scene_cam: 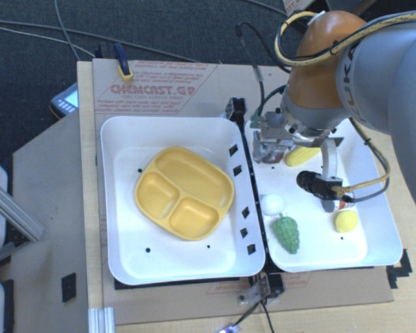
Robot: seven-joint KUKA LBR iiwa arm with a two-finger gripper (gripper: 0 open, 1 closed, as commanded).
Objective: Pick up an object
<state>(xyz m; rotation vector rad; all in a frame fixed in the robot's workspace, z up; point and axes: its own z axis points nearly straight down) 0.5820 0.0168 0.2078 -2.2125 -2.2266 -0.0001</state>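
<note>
Green bumpy fruit (287, 232): lies near the front edge of the right bin (381, 245), close to the divider between the bins. White ball (272, 202): just behind the green fruit, apart from it. Yellow lemon-like piece (346, 220): toward the front right of the same bin. Yellow banana-shaped piece (301, 155): near the middle, partly under the arm (374, 68). Claw (269, 148): hangs over the rear left part of the right bin; cannot tell its state. Yellow divided plate (185, 192): centre of the left bin (118, 186). Both bins sit on the surface (159, 89).
</note>
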